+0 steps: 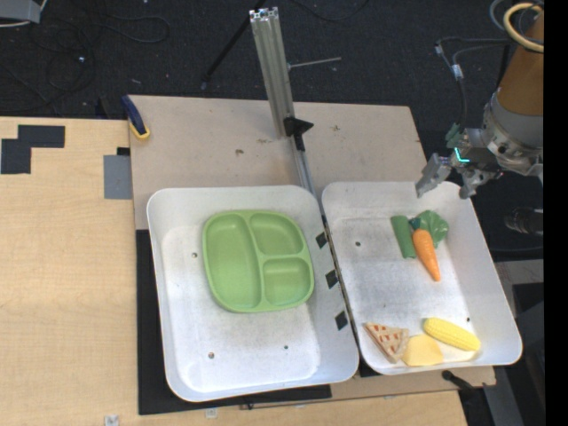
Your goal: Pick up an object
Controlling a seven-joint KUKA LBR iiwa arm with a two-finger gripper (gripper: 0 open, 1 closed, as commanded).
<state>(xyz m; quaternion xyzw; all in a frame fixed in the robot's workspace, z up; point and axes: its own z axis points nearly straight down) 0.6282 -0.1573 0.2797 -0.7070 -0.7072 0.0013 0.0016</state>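
In the right bin [373, 273] lie a toy carrot [427, 248] with a green top, and a green strip [404, 236] beside it on its left. Near the bin's front edge sit a yellow corn cob [452, 334], a pale yellow piece [423, 352] and a waffle-patterned pizza wedge [386, 339]. My gripper [450, 179] hangs open above the bin's far right corner, just behind the carrot, with nothing between its fingers.
The left bin [177, 327] holds a green divided plate [258, 261]. An upright aluminium post [273, 69] stands behind the bins. A wooden table surface [62, 264] spreads to the left, and a blue-and-yellow tool [136, 120] lies at the back left.
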